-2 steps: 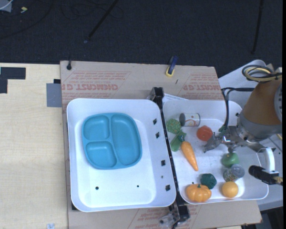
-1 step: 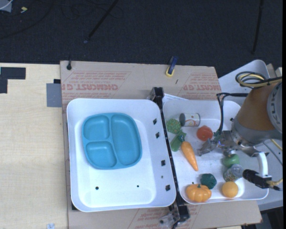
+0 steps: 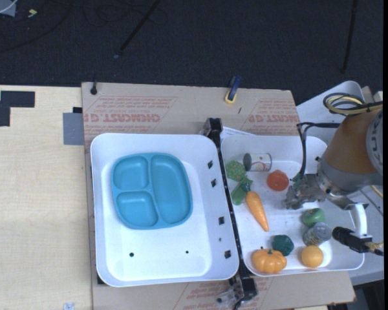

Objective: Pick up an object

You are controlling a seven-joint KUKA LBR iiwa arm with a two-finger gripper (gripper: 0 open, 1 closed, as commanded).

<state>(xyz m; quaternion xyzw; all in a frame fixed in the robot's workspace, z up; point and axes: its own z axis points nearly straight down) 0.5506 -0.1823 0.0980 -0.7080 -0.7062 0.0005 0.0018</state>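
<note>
Cardboard sheet (image 3: 181,112) under the bins has red print, reads upside down and mirrored from this cam, can't make out the wording. Landmark = carrot (image 3: 257,210), orange w/ green top, lying at a slant in right bin (image 3: 291,148). Up-left of carrot: green leafy veg (image 3: 235,170); above it: small tipped can (image 3: 258,162), pale w/ dark end, label too small to read. Up-right of carrot: red tomato (image 3: 277,181). Gripper (image 3: 297,196) sits right of carrot, just below-right of tomato, low over bin floor; fingers a dark blur, can't tell if apart or closed, nothing seen between them. Further right of carrot: green piece (image 3: 312,217), greyish piece (image 3: 317,232) below that. Below carrot: small pumpkin (image 3: 269,261), dark green piece (image 3: 283,244), orange fruit (image 3: 312,256) at bin's near edge. Well left of carrot: left bin (image 3: 116,250) w/ blue 3-section plate (image 3: 152,190)
</note>
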